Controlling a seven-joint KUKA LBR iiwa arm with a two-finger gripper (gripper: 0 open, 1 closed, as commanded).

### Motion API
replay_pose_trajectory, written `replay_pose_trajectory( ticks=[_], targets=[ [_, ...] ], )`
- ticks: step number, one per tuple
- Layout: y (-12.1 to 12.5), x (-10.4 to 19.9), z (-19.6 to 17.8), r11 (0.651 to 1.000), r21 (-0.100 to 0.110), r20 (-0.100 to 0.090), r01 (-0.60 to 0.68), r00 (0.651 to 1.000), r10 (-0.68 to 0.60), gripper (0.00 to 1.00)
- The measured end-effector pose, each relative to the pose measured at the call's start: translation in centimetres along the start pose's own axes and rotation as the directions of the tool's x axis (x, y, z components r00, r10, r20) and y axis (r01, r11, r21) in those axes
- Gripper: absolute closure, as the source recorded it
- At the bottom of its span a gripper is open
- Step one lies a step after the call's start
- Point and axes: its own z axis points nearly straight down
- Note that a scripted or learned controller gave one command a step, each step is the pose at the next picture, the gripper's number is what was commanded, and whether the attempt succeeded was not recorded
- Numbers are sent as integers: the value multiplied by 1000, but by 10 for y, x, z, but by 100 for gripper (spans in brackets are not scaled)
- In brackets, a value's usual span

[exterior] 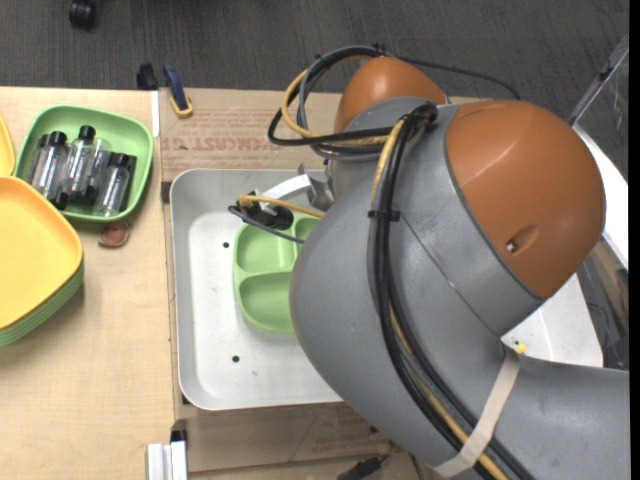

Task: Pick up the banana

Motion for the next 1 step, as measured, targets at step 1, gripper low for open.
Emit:
replay_pose_trajectory(
  ticks=[1],
  targets=[
    [-34, -62, 1, 998, 0, 2, 68, 998, -68, 100]
  ],
)
